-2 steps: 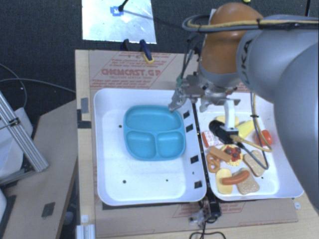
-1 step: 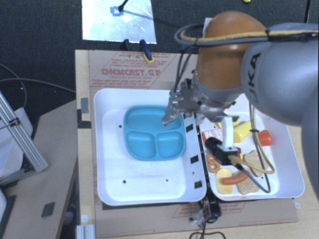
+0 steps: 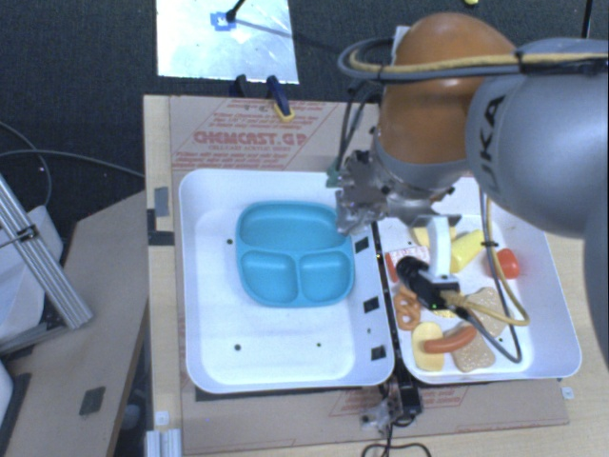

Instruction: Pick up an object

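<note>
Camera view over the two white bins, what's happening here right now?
A grey KUKA arm reaches in from the right, its end effector low over the divide between the bins. The left bin holds a blue divided plate. The right bin holds toy food, including a sausage and a pretzel. Nothing looks picked up.

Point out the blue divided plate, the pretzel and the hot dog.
blue divided plate [image 3: 285,255]: camera view, on the large upper compartment's floor.
pretzel [image 3: 407,306]: camera view, on its looped middle.
hot dog [image 3: 449,338]: camera view, on the middle of its length.
</note>
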Motion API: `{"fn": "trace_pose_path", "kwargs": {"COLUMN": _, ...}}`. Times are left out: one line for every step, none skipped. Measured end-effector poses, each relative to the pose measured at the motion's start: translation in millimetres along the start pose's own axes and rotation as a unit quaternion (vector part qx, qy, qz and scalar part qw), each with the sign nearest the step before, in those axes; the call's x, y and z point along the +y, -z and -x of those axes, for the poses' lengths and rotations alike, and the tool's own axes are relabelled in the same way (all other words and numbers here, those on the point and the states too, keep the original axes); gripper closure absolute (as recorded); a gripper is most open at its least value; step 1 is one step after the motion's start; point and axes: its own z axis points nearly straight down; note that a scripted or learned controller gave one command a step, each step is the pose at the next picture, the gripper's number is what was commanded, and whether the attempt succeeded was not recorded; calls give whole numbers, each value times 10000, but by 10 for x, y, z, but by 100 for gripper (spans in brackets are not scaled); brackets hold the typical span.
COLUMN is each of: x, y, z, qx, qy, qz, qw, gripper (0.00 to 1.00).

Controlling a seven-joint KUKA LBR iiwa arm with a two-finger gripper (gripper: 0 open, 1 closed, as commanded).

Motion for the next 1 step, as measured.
{"fn": "trace_pose_path", "kwargs": {"x": -551, "y": 112, "z": 287, "qx": -5, "qy": -55, "qz": -25, "qw": 10000, "gripper": 100}}
